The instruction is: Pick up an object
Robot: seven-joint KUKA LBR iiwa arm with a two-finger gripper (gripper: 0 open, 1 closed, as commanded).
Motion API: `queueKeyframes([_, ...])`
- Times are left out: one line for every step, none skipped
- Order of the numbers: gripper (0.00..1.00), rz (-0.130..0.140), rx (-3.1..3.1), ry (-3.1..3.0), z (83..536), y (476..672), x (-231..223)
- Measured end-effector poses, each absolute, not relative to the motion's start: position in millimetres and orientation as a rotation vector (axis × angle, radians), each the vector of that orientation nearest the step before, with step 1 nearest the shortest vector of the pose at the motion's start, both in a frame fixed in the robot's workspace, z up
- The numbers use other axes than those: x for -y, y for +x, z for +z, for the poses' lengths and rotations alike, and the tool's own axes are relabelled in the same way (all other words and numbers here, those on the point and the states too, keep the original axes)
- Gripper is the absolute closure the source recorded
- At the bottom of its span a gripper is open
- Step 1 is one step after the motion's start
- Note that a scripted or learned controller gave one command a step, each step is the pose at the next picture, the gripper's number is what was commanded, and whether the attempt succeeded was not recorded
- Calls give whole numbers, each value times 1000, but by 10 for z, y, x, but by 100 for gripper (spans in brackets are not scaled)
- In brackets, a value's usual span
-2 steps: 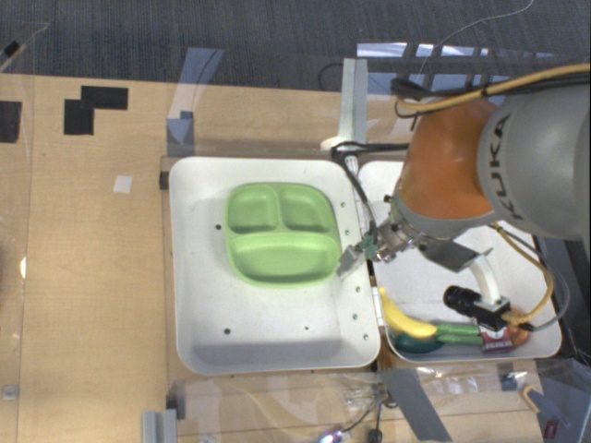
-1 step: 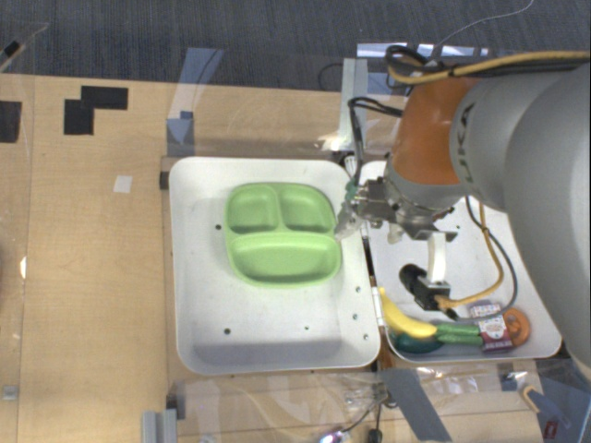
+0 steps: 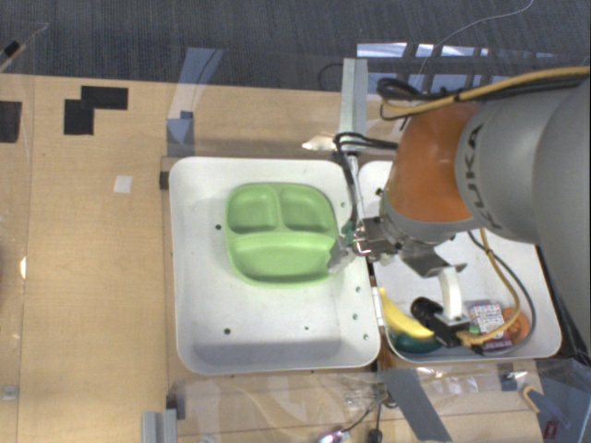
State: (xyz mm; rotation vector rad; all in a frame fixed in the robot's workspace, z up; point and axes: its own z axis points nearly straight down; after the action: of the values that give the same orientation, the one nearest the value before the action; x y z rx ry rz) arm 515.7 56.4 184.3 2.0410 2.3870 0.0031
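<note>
Lying mid left shallow white bin (image 3: pixel 199 330): green three-compartment plastic plate (image 3: pixel 280 233), bare floor around. Gripper (image 3: pixel 349 245) at plate's right edge, finger state indiscernible. Right white bin (image 3: pixel 545 335): yellow banana (image 3: pixel 404 318), clutter.

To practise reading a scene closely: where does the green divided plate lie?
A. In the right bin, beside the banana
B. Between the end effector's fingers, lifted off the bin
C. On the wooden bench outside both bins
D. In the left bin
D: the green divided plate lies flat on the floor of the left bin, while the banana is in the right bin.
</note>
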Motion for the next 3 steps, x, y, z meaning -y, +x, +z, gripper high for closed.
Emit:
queueKeyframes([0,4,-2290,2148,1849,5698,-546])
queueKeyframes([100,8,-2296,2138,1960,5711,-553])
queueKeyframes([0,8,-2296,2138,1959,5710,-555])
